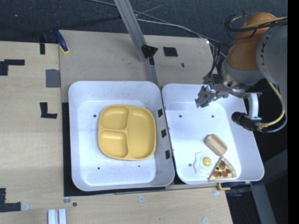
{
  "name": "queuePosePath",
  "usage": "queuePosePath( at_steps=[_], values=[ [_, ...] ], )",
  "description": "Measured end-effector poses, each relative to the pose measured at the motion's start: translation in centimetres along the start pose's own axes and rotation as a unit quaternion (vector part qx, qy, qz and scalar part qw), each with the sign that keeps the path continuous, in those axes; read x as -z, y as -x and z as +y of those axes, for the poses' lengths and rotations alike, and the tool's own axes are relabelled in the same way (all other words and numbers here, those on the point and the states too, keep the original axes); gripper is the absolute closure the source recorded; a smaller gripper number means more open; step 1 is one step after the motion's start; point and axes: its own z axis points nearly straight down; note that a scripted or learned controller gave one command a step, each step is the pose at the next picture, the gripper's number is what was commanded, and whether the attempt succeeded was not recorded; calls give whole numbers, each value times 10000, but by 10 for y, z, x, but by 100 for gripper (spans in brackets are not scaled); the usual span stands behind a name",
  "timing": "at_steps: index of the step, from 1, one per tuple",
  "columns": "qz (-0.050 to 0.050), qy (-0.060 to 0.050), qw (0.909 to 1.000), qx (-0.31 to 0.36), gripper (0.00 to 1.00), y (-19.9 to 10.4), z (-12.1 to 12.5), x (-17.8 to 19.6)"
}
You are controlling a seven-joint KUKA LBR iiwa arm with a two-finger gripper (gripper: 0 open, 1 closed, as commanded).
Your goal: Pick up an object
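**Two bins and the arm above the right one**

Nearest the lens, along the lower rim of the right bin, we find three toy foods grouped together: a pizza slice, a fried egg touching its left side, and a small bread roll just above both. We read no label, brand or writing on any of them, nor on the bins. The left bin carries a yellow divided plate with three compartments, lying flat near its centre. Both bins rest side by side on the wooden desk.

We see the grey arm enter from the right, its orange band uppermost, bending down to the wrist. The gripper hangs over the upper part of the right bin, well apart from the three foods. We see nothing between its fingers; how far they are spread we cannot tell.
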Motion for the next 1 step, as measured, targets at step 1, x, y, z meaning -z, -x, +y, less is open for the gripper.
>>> queuePosePath(
  at_steps=[1],
  values=[
    [4,-7,10000,2,100,0,1,38]
  ],
)
